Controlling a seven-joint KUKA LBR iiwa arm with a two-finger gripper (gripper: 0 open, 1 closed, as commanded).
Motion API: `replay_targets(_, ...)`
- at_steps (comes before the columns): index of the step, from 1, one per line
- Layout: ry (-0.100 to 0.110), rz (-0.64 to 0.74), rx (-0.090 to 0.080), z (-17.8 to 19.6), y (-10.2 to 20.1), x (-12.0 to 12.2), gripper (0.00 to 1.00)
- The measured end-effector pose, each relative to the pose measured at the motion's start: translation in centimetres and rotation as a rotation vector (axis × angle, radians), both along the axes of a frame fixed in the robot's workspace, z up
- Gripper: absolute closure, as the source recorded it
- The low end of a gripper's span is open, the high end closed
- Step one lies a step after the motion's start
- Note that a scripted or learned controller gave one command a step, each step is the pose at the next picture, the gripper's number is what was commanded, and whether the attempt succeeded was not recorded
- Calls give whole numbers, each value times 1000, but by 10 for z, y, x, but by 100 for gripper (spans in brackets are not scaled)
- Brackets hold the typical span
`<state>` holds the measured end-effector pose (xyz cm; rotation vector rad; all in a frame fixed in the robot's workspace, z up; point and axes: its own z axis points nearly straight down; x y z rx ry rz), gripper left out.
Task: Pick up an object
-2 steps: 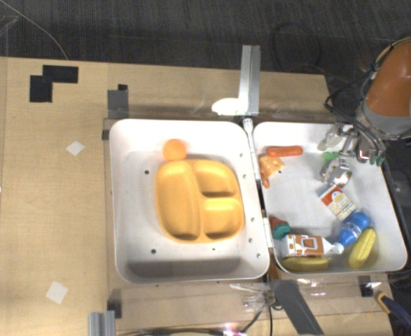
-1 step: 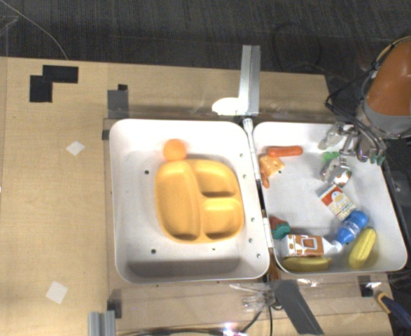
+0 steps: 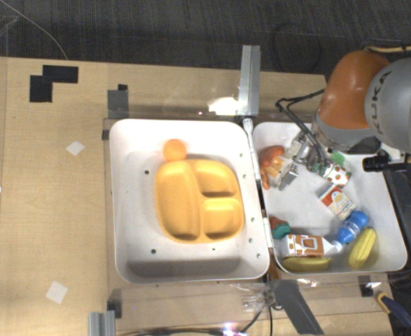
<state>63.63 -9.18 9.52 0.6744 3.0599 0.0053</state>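
Observation:
The right bin [image 3: 394, 208] holds several small items. An orange-red item [image 3: 269, 161] lies at its upper left. My gripper [image 3: 286, 176] hangs just right of that item, reaching down-left from the grey wrist with the orange band [image 3: 349, 93]. I see nothing clearly held between its tips. A red and white carton [image 3: 337, 201] lies to the gripper's right, with a blue bottle [image 3: 352, 227] and a yellow fruit [image 3: 363, 248] below that. A brown and white box [image 3: 307, 245] and a yellow banana [image 3: 304, 262] rest along the front wall.
The left bin [image 3: 131, 187] holds a yellow compartment tray [image 3: 194, 198] and an orange ball [image 3: 174, 149] at the tray's top left. A small teal and red item [image 3: 279, 226] sits near the divider. A metal post [image 3: 250, 82] stands behind the bins.

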Motion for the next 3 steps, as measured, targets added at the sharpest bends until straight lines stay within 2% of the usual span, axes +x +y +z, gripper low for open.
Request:
replay_targets(1,-2,-117,-1,-7,7,17,0)
replay_targets(2,-15,-109,-2,8,8,21,100)
replay_targets(3,-2,-728,6,94,48,19,100)
